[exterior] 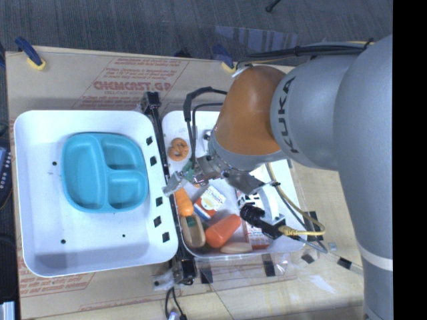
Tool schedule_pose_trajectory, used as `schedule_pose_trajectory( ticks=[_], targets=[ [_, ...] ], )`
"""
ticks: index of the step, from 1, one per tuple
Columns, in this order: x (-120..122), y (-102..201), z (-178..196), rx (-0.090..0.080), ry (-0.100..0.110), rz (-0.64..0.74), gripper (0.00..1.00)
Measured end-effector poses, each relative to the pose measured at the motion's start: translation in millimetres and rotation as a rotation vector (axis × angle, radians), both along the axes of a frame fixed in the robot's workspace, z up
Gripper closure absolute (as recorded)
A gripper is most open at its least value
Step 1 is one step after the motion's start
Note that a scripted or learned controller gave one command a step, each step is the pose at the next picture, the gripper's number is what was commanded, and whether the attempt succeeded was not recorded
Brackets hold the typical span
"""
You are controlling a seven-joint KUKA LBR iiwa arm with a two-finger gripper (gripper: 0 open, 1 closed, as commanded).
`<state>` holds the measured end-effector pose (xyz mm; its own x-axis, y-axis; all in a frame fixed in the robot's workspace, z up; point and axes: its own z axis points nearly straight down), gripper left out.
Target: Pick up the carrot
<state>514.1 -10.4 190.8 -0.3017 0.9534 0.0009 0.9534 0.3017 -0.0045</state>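
The wooden counter (333,239) stands on dark grey carpet (133,12). In the right white plastic bin (175,122), the stubby orange carrot (222,231) lies near its front edge. End effector (193,174): grip state unclear.

grey arm (347,112) lettered kuka, with a glossy orange band (250,112).

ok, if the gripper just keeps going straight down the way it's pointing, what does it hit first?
Most likely the carrot: the gripper points down into the right bin, just above the carrot's upper end at the bin's left wall. Depth is hard to judge from this view, so it may land slightly beside it.
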Motion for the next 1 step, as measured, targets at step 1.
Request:
schedule_pose_trajectory(
  ticks=[1],
  targets=[
    [15.6,-71.1,-57.7,-0.016,-0.017,-0.009,0.0]
  ],
)
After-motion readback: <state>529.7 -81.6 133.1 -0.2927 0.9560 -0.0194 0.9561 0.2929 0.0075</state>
